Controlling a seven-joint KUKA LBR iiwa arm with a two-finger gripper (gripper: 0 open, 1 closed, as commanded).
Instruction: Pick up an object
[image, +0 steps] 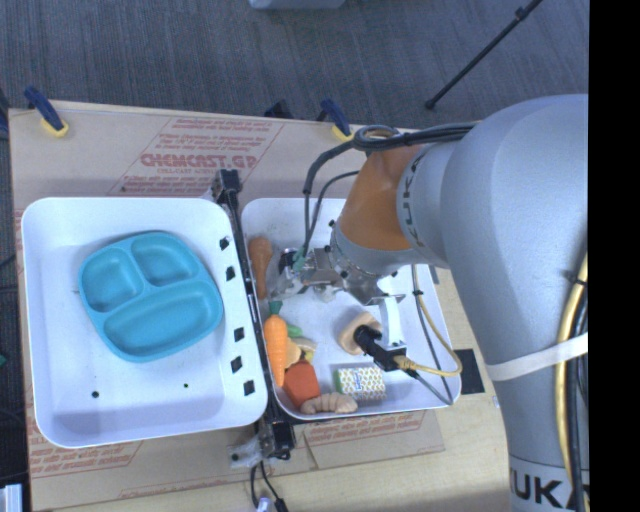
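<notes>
**Arm low over the right bin, fingers hidden among toy food**

Grey and bulky, the robot arm (500, 250) with its orange band fills the right side of the view and bends down into the right-hand shallow white bin (448, 385). Its gripper (315, 272) sits low at the upper left part of that bin, a cluster of metal and black parts under the wrist. Whether the fingers are apart or closed, and whether anything is between them, I cannot tell; the wrist and its cables cover them.

Just left of the gripper, along the bin's left wall, lies a long orange-brown toy carrot or sausage (260, 262). Below it an orange plastic carrot (275, 345) points down the bin, touching a red-orange rounded toy (301, 381). At the bin's bottom edge a pale tan peanut-shaped piece (330, 404) rests beside a small white box with a yellow-green dotted pattern (361, 380). A cream-coloured round piece (355, 333) lies near the middle, partly under a black cable fitting.

In the left-hand white bin (45, 300) a light blue plastic divided plate (150, 295) lies flat. Both bins sit on a cardboard-covered tabletop (120, 150) held by blue clamps.
</notes>
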